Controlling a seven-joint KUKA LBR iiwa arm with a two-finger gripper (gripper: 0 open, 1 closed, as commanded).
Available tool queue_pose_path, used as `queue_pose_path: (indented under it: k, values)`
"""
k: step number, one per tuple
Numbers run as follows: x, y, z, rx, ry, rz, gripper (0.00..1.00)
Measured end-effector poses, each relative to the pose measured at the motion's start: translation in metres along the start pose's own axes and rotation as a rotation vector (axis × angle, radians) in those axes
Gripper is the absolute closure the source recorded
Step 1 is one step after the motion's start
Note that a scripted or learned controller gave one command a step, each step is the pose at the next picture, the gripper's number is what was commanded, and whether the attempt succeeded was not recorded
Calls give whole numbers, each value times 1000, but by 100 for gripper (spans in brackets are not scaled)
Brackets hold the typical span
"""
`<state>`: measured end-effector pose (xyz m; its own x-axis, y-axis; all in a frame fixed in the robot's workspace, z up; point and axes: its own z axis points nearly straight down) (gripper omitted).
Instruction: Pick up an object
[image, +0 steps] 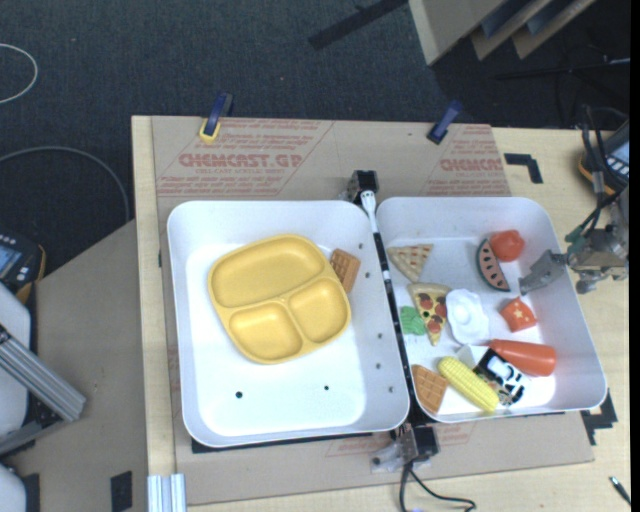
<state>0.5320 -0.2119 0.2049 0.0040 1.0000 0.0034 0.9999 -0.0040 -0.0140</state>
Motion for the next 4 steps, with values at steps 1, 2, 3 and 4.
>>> queue_pose_path:
  k: [1, 2, 3, 4]
  values:
    - [1, 3, -8, -15, -4, -4, 0]
    - [-3, -5, 51, -7, -1, -3, 0]
    - [-9, -3, 96, -9, -1, -3, 0]
    - [-5, -2, 121, -10, 6, -7, 0]
